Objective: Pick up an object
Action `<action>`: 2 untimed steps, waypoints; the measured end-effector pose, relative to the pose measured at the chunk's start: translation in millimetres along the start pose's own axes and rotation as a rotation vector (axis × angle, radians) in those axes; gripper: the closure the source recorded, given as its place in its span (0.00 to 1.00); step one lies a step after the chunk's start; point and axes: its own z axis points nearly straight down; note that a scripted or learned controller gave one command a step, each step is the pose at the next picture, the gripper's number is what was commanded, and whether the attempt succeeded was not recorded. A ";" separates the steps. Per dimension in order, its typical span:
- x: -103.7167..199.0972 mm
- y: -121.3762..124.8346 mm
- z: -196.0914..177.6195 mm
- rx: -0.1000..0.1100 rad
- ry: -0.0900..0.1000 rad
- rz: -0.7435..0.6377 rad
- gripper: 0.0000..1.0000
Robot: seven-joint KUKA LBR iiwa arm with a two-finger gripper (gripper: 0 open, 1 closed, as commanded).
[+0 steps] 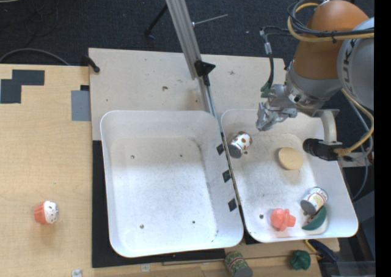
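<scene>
the pincer [267, 121] hangs over the far edge of the right bin [342, 224], at the end of the grey arm [333, 43] that reaches in from the right. whether it stands wide or narrow cannot be told from this slanted view, and nothing shows in its grasp.

the task leaves the choice of object free, so the nearest candidates matter most. a small round object with red marks [240, 144] lies just below the pincer, close to the right bin's left wall near its far corner. it looks like the likeliest target, since the pincer is poised nearly above it. a tan disc [291, 159] rests near the middle of the same bin, toward its right edge. at the near right corner a small can [314, 200] lies tilted against a dark green piece [317, 220], and a red-orange lump [281, 219] sits just beside them along the near edge.

the left bin [116, 141] carries nothing but specks. a small orange and white object [46, 212] lies on the wooden bench [36, 141] well apart from both bins, out of easy reach, and a green item [299, 259] sits outside the right bin's near edge.

the round object's closeness to the wall may crowd a descent there.
</scene>
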 end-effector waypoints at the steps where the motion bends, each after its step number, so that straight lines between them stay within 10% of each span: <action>1: 61.9 -7.2 -2.2 -0.001 0.001 -0.001 1.00; 2: 108.4 -24.1 2.2 0.000 -0.001 0.000 1.00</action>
